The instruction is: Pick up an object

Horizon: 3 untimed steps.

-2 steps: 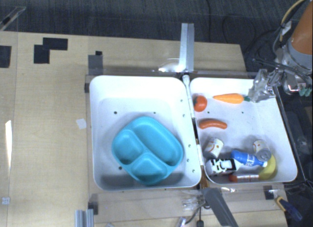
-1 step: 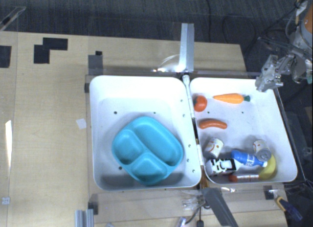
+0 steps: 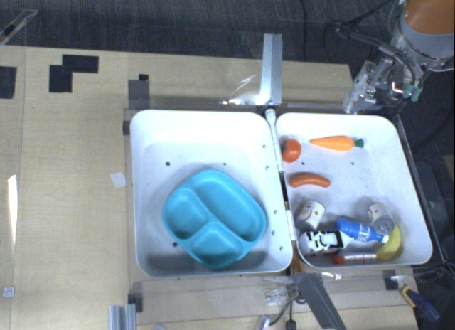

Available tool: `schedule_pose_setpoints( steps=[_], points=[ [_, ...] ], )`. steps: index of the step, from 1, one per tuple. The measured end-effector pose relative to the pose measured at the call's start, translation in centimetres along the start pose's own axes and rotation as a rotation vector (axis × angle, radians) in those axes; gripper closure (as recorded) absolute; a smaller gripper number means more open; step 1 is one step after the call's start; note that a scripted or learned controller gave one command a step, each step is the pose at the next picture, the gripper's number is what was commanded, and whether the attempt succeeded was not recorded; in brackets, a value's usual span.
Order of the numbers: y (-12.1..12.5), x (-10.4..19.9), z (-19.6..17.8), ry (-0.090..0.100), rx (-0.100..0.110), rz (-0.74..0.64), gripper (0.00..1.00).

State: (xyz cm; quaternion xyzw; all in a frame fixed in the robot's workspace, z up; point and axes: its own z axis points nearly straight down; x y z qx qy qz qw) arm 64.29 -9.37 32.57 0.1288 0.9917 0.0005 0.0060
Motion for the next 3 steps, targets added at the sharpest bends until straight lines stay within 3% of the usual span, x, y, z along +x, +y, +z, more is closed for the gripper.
schedule_pose_setpoints(
  steps=[1, 2, 3],
  points=[
    [2.7, 0.4, 4.6, 0.002, 0.0, -0.049, 1.0],
    [4.1, -0.9, -0.6, -0.001, -0.001, -0.201, 1.0],
    [2.3, 4.3, 9.3, 0.004, 0.0, -0.132, 1.0]
  ],
)
